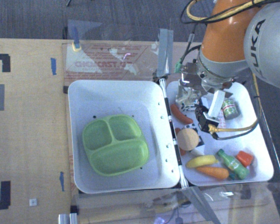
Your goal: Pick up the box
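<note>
Camera view: gripper (187, 98) low in the upper part of the right bin (266, 167).
The small green-labelled box (229, 108) lies near it, toward frame right, apart; I cannot tell whether the gripper is spread or closed.

Soft, even light is falling from above, leaving the left bin (84, 101) bright without washing it out. The green tray (115, 145) inside it is casting only a faint shadow. Beyond the bin, a clear sheet (107, 62) is throwing pale glare. To its right, the arm's orange band (226, 27) is appearing slightly soft.
</note>
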